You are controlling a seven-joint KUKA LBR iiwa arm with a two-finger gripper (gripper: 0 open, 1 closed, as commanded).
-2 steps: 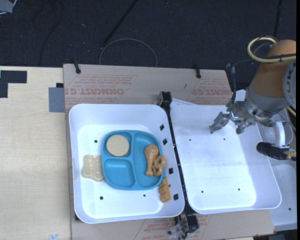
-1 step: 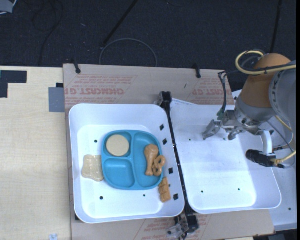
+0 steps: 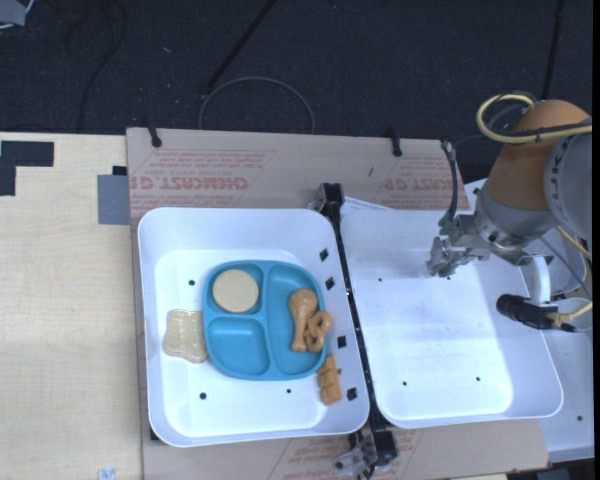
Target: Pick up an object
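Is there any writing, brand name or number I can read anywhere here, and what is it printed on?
"CHEMCOZT.GE" is my best reading of the red stamp, printed upside down on the cardboard sheet behind the left bin; the letters are blurred, so it is uncertain.
A second red stamp on the cardboard behind the right bin: too blurred to read.
Red print on the cardboard's front edge: too small to read.

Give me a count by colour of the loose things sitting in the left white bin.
Blue: 1, the blue divided plastic plate
Tan or brown: 4, round tan disc, brown twisted piece, pale tan slab, small brown chunk
Total: 5
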